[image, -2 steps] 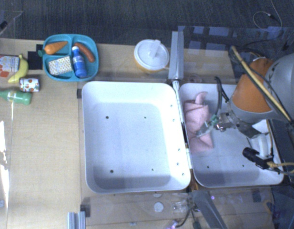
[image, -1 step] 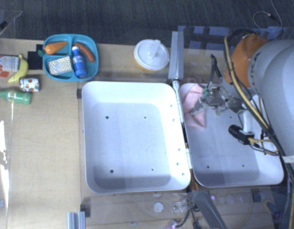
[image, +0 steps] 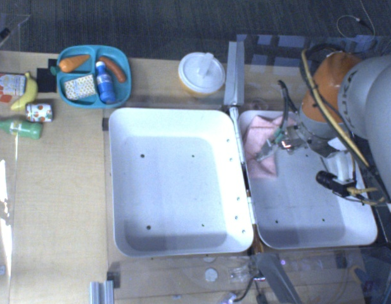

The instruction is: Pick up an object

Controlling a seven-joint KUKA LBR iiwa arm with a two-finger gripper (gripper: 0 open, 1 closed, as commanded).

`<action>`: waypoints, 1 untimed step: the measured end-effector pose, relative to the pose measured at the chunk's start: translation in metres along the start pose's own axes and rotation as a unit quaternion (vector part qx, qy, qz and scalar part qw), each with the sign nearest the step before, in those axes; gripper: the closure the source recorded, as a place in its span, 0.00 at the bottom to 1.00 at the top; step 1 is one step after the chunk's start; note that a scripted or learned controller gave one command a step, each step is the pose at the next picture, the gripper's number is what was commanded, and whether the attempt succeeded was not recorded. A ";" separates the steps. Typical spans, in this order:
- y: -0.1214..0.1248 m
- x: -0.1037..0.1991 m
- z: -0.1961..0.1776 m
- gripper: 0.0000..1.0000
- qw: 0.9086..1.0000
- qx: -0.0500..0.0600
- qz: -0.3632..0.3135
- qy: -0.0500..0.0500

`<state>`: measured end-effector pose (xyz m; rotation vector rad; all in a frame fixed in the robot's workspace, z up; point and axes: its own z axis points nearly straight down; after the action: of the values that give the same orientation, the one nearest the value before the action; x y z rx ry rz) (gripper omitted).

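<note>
Camera view, looking down at a slant on two shallow white bins set side by side. Left bin (image: 176,182): bare white floor dotted with a few small dark holes. Right bin (image: 309,214): holds a pink cloth (image: 260,141), soft and crumpled, pale rose in colour, bunched into the bin's far left corner against the dividing wall, with a folded edge trailing toward the bin's middle. Grey arm (image: 366,100) with orange band (image: 331,84), reaching in from the right over the right bin, yellow and black cables looped along it. Gripper (image: 274,145) low over the near edge of the pink cloth, just beside or touching it; contact not resolvable. State of the tool: cannot tell, tips lost against cloth and wrist hardware. Behind the bins, on the wooden bench (image: 49,220): blue divided tray (image: 122,81) carrying toy food, including an orange carrot (image: 75,63) and a blue bottle (image: 105,82); white lidded cup (image: 201,73) near the gap between the bins. Far left of bench: yellow banana (image: 25,92), small can (image: 39,112), green bottle (image: 19,128) lying on its side.
</note>
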<state>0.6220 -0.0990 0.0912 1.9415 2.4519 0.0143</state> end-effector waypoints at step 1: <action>0.045 -0.013 0.002 0.00 0.998 0.010 -0.061 0.004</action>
<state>0.6693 -0.1014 0.0902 1.7970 2.5808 -0.0035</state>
